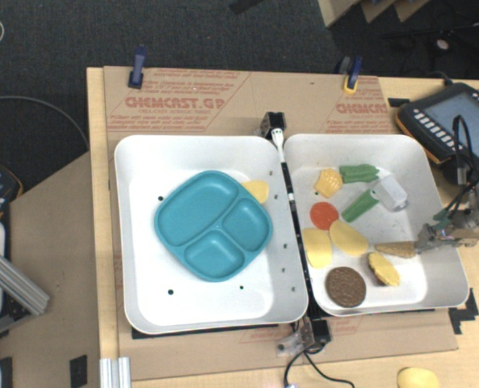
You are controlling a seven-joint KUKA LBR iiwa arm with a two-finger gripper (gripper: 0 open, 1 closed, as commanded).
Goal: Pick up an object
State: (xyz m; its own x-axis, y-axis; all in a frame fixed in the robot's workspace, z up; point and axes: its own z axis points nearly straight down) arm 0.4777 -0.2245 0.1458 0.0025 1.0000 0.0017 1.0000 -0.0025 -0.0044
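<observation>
1. White plastic right bin [445, 217] carried the candidates: yellow corn piece [329, 183], two green pods [359, 189], red disc [324, 214], pale yellow pieces [334, 242], brown round cookie [346, 286], yellow wedge [384, 269], grey-white block [389, 192].
2. End effector [430, 238] sat low at the bin's right wall, tip near a tan flat piece [396, 250]; opening could not be told, nothing seen held.
3. Judged step: approach, no grasp yet. Next move needs centring over one item and closing.
4. Obstacles: items crowded, bin wall close by.
5. Left bin [138, 217] held a teal divided plastic tray [213, 225], with a yellow piece [256, 190] touching its edge.
</observation>
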